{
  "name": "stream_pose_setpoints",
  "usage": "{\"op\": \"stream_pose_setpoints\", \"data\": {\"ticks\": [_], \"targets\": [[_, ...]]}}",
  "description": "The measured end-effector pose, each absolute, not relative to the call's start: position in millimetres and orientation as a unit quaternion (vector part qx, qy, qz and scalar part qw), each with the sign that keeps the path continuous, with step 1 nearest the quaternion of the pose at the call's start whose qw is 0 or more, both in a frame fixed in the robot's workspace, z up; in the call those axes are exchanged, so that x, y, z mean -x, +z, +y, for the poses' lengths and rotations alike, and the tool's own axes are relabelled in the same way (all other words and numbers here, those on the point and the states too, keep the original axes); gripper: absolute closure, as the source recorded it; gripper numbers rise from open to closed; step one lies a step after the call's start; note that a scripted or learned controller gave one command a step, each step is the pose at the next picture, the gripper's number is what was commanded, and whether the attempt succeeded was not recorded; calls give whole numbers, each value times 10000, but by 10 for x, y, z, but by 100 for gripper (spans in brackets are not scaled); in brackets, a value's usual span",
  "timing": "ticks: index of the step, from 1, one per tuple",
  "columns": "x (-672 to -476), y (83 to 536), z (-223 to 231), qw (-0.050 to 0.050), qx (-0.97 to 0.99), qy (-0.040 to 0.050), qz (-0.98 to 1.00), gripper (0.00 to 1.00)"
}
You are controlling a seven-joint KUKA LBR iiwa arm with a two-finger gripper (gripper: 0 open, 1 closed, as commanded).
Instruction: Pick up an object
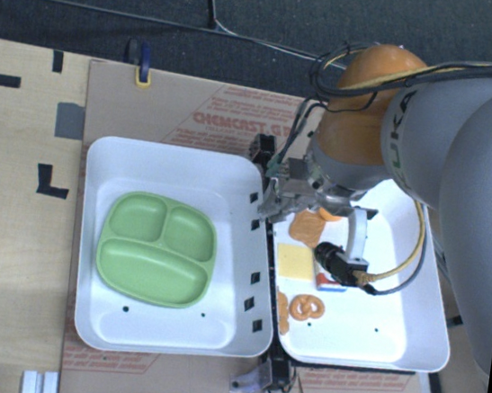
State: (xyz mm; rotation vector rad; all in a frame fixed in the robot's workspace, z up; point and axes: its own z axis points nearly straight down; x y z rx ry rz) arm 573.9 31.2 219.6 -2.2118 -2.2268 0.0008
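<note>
Pretzel (307, 308) sits near the front of your right bin (388, 347), just nearer than the yellow cheese slice (294, 262) and well below the orange wedge (307, 228), with a small red-and-blue piece (331, 286) to the right of the cheese. Your claw (293, 194) hangs at that bin's far left corner, right over the divide between the bins, and you cannot tell from up here how it is set. Over on your left, the green divided plate (157, 248) lies flat in the left bin (105, 162) on the desk (9, 203).
</note>
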Motion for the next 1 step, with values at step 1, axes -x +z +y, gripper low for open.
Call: {"op": "stream_pose_setpoints", "data": {"ticks": [1], "targets": [[-5584,2267,744,17,7049,10,-7093,100]]}}
